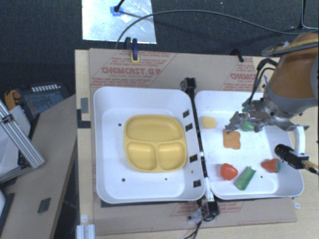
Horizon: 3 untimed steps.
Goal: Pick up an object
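The right bin [286,185] holds several small toy foods: a pale yellow piece [209,122], a flat orange piece [232,140], a red-orange round one [229,171], a green stick [245,178] and a red piece [270,165]. My gripper [238,123] hangs low over the bin's upper middle, just above the orange piece and to the right of the yellow one. A small green object [247,126] sits right beside the gripper's tip, partly hidden by it. I cannot tell whether it is held or lying on the bin floor.
A yellow three-compartment plate [154,142] lies in the left bin [109,183]. A black divider [195,133] runs between the bins. The arm [294,78] covers the right bin's upper right corner. A black fitting [289,156] sticks out at the bin's right side.
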{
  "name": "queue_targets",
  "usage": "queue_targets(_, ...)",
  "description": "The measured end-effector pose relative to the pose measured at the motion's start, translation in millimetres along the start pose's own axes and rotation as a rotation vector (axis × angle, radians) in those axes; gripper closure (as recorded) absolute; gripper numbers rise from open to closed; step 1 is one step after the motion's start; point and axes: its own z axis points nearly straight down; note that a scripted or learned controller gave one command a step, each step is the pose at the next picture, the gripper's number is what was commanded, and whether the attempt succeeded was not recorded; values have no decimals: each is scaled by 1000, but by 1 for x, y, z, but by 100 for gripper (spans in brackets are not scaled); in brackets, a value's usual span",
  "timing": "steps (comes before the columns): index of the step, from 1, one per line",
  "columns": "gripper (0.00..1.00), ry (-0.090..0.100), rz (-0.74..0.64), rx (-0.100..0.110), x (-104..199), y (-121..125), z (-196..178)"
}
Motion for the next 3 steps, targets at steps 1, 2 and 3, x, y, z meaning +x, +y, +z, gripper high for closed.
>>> queue_targets(1, 0, -1, -2, -14, 0, 2, -7)
queue_targets(2, 0, -1, -1, -10, -3, -2, 36)
queue_targets(3, 0, 0, 0, -9, -5, -1, 99)
